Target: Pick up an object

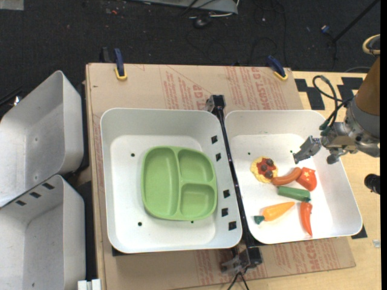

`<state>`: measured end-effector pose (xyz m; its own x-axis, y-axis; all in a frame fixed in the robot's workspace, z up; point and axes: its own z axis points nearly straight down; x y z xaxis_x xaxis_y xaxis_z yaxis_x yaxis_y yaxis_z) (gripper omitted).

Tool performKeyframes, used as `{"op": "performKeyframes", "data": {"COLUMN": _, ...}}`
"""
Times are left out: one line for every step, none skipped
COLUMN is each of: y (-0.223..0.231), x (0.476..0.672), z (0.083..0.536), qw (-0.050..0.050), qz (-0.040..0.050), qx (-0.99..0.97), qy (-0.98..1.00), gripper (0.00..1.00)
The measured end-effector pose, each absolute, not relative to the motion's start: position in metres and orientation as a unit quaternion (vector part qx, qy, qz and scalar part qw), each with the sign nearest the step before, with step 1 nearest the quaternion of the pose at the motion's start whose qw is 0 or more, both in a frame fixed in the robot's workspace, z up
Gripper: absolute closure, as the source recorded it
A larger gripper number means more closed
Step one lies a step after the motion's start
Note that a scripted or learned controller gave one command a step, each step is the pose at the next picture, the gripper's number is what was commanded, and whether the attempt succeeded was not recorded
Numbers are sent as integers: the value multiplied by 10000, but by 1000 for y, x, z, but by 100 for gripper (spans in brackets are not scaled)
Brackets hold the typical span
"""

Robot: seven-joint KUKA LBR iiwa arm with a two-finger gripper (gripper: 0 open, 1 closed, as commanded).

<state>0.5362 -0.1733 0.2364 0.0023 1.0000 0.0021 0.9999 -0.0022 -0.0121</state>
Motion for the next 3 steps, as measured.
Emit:
{"op": "performKeyframes", "data": {"y": -173, "x": 539, "z": 243, "qw": 2, "qz": 3, "qx": -7067, "qy": -7075, "gripper": 0}}
{"op": "performKeyframes", "data": {"y": -170, "x": 540, "z": 199, "qw": 18, "qz": 12, "qx": -7072, "qy": -7070, "gripper": 0}}
{"op": "performKeyframes", "data": {"y": -163, "x": 543, "z": 153, "qw": 20, "qz": 12, "qx": -7071, "qy": -7071, "gripper": 0}}
